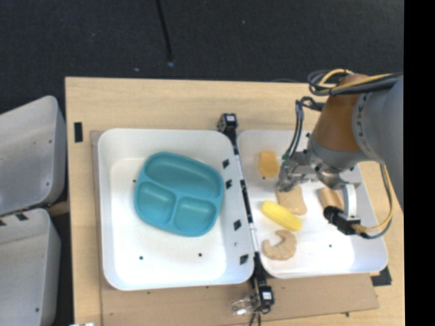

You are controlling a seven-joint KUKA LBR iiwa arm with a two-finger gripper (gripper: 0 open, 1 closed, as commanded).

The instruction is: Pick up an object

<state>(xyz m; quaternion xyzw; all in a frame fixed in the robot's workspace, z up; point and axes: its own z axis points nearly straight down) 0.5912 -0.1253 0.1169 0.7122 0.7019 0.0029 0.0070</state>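
Reaching in from the right, my hand (293,175) is hanging low over the right bin (367,250), and I cannot tell whether it is gripping anything. It is hovering right above a pale tan slice-shaped food piece (292,201), possibly touching its upper edge. Just below that piece, a yellow corn cob (281,215) is lying at a slant, and below the cob a curled beige piece shaped like a shrimp (280,245) is resting near the bin's front. A small orange-yellow block (268,163) is sitting just left of my hand. Another tan piece (331,197) is peeking out to the right under my wrist. In the left bin (115,250), a teal divided plate (179,193) is lying flat. Both bins are sitting on the wooden table (170,104).
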